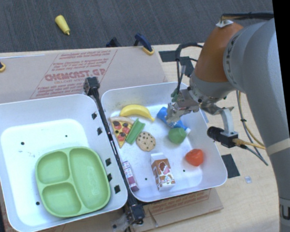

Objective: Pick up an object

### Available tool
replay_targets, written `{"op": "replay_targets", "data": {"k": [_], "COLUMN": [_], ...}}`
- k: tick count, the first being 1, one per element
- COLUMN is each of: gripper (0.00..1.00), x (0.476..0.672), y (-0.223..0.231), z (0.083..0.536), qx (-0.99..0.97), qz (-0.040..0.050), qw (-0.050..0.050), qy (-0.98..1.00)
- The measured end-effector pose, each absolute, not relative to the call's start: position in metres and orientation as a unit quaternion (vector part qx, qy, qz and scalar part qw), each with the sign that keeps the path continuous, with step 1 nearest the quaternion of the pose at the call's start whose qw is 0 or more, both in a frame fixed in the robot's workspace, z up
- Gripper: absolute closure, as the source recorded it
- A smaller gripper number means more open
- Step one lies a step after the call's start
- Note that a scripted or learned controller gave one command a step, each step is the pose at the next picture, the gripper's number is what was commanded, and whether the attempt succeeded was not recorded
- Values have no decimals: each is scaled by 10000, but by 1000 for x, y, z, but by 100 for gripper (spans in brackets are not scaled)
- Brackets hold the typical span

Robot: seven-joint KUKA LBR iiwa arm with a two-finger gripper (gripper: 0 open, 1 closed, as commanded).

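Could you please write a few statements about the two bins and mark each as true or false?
1. The green divided plate lies in the left bin. True.
2. The banana lies on that plate. False: it lies in the right bin.
3. The gripper is over the right bin, beside the blue object. True.
4. The small carton is next to the banana. False: it is near the bin's front edge, apart from it.
5. The cookie sits between pizza slice and green ball. True.
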State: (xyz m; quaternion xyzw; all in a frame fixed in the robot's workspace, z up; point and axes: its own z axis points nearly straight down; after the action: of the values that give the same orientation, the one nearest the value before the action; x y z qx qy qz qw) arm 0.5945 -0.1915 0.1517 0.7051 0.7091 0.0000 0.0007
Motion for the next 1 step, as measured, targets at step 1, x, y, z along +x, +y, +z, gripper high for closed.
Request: {"op": "replay_targets", "data": {"k": [1], "gripper": [0], "x": [594], "y": [-191], "z": [151], "qx": [7050], "qz": [-1], "qw": [-2], "qy": [7092]}}
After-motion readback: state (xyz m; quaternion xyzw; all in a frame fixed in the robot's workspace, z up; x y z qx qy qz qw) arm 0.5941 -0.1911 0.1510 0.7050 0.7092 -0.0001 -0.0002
